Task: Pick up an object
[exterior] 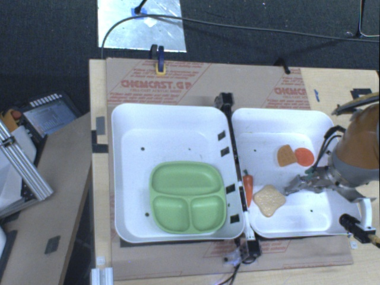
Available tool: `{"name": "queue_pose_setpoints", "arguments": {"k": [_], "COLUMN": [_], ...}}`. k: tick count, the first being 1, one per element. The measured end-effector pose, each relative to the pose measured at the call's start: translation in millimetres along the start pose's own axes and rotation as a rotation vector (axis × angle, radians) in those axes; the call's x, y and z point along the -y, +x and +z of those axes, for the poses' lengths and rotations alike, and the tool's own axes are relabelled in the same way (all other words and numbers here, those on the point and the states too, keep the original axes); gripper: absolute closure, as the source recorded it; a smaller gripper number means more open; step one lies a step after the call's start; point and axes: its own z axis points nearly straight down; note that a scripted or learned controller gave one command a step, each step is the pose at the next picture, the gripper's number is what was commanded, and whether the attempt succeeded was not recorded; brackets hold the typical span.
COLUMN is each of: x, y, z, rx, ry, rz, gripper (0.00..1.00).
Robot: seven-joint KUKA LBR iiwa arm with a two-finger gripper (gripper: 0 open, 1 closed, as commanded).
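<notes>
**Gripper low over the right bin, beside the food pieces**

The gripper (295,186) is seen at the end of the arm (356,150), low inside the right bin (261,119); whether it is open or closed cannot be told. A tan bread slice (269,200) lies just beside its tip, toward the left. An orange piece (286,155) touching a red disc (304,157) lies near, farther back. A carrot (248,188) rests along the divider. A miss is judged likely if closure falls beside the flat slice, which offers little to pinch.
</notes>
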Motion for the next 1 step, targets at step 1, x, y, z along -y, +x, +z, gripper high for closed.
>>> {"name": "queue_pose_setpoints", "arguments": {"k": [1], "x": [-1.3], "y": [-0.6], "z": [-12.7], "rx": [0.002], "ry": [-0.005], "rz": [-0.001], "gripper": [1.0]}}
